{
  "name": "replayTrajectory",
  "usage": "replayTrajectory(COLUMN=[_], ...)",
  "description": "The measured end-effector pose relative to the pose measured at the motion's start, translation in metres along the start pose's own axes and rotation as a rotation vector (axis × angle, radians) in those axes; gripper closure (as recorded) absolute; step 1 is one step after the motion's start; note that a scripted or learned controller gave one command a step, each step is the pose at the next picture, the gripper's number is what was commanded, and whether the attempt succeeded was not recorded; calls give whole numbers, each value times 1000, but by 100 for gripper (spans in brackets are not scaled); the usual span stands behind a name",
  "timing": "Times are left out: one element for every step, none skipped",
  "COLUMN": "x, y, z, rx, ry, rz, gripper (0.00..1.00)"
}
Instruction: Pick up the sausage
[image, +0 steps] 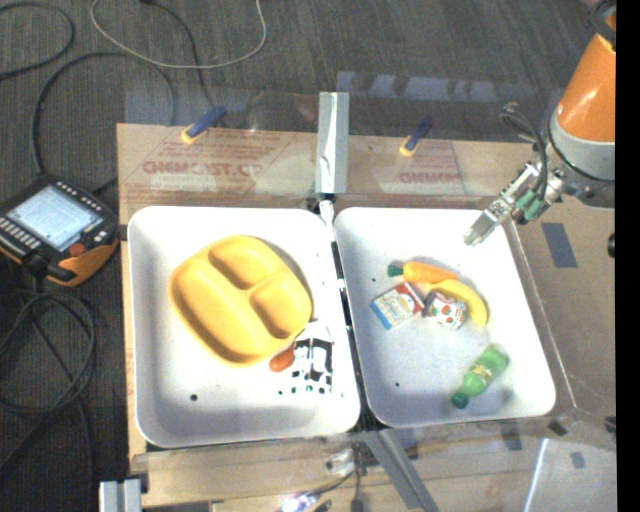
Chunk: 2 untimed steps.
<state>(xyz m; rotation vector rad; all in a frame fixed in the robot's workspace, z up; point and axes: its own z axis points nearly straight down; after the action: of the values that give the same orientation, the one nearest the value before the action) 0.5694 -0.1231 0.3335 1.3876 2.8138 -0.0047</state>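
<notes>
camera view: task not begun. going left to right: yellow divided plate in left bin, far left of the gripper; sausage, small and reddish, peeks from under the plate's near edge, beside a black-and-white printed card. right bin: carrot, small carton, banana, green bottle. gripper hovers over the right bin's far corner, carrying nothing; finger opening not discernible. likely obstacle: plate overhang crowds the sausage.

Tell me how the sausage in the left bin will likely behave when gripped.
The sausage looks small and rounded, so it may roll or slip. It lies half tucked under the yellow plate, likely hampering a clean grip. It is probably light.
</notes>
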Motion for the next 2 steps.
replayTrajectory(x=[-49,-65], y=[13,29], z=[43,184], rx=[0,1], ry=[0,2], rz=[-129,-164], gripper=[100,100])
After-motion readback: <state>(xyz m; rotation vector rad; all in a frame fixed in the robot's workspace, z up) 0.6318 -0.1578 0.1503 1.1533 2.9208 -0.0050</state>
